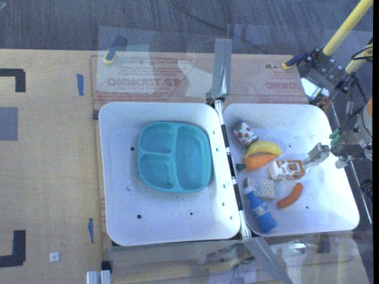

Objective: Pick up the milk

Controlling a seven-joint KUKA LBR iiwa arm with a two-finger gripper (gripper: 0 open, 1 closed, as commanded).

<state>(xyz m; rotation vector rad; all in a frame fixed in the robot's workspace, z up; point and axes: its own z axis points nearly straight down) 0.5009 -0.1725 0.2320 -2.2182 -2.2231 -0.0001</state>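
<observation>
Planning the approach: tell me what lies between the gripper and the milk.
Nothing: in the camera view, just a bare sliver of the right bin separates the gripper and the milk.

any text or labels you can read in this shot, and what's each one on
"CHEMCAST GP": red print, faint, on the clear sheet behind the left bin; only roughly legible.
Red print on the clear sheet behind the right bin: too blurred to read.
Milk carton markings: too small to read.
</observation>
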